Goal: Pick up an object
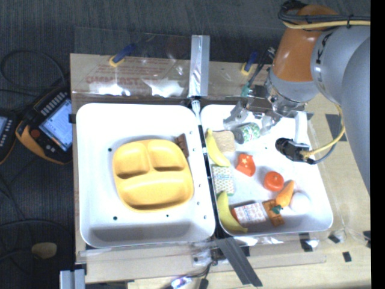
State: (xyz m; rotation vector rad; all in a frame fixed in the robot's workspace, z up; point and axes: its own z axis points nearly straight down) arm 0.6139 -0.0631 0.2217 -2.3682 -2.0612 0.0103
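On the counter [84, 65], the right bin [319, 212] crowds bananas at nine o'clock; the claw [251, 120] pinches a green can [248, 131].

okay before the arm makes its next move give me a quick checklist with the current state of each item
1. Gripper is over the right bin: ok.
2. A target sits under it: ok, the green-and-white can lies right below.
3. Can between the fingers: cannot tell.
4. Neighbours crowding the can: not ok, the tan block touches it.
5. Yellow tray in the left bin is out of the way: ok.
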